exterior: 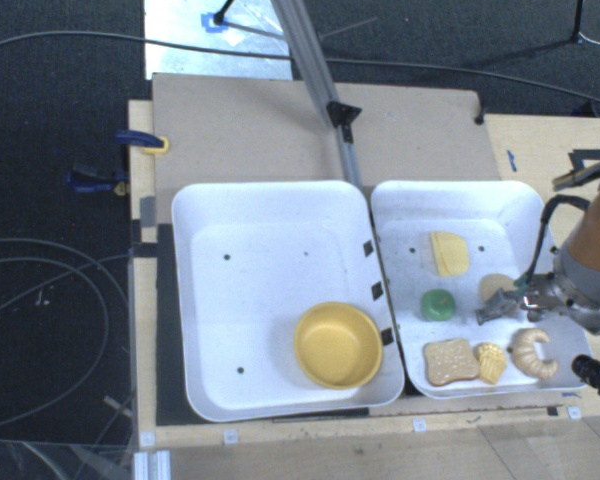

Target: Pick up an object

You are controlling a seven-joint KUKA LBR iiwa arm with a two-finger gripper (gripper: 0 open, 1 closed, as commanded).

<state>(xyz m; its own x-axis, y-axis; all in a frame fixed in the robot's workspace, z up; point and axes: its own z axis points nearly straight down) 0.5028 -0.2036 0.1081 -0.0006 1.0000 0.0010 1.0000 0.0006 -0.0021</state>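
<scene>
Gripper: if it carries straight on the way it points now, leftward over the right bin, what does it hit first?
Probably the green round object, lying left of the gripper; height is unclear, so it may pass over it.

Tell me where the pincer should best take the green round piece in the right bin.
Probably straight down across the sides of the green round piece: it looks low and round, lies apart from the yellow block and the toast slice, so any approach angle seems free.

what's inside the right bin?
In the right bin: yellow cheese wedge, green round piece, toast slice, small yellow piece, croissant. A tan item is partly covered by the gripper, so unidentifiable.
</scene>
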